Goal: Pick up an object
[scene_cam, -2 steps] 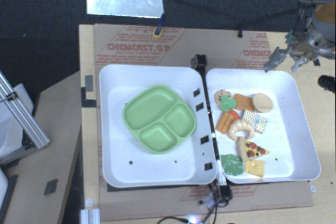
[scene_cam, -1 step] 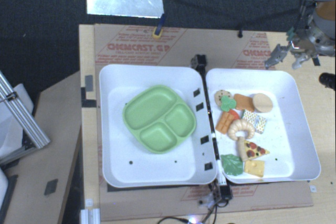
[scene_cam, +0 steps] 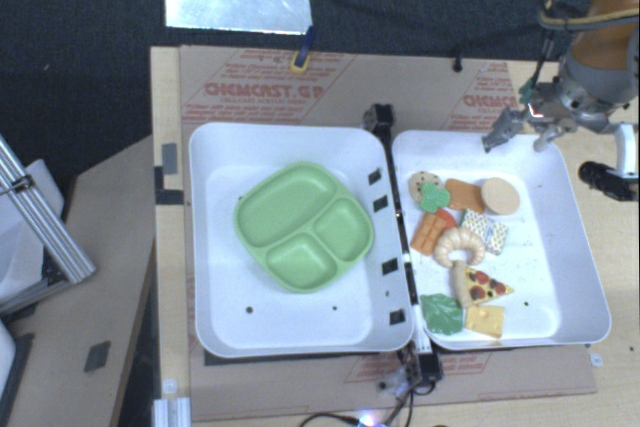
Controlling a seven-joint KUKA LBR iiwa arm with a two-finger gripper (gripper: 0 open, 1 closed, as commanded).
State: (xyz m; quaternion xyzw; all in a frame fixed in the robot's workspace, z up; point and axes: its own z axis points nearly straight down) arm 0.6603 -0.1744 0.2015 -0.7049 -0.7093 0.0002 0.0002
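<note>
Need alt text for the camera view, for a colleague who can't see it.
The end effector hovers with fingers spread over the far edge of the right bin, holding nothing. Toy food clusters on that bin's left side; the left bin holds a green divided plate.

Arm reaching in from the right edge, upper right of view, orange band showing above the grey wrist. Hand (scene_cam: pixel 520 137) hanging low and pointing down-left, two dark fingers (scene_cam: pixel 497 138) splayed apart, nothing between them. Cables looping over the wrist. Arm's upper links running out of frame.
</note>
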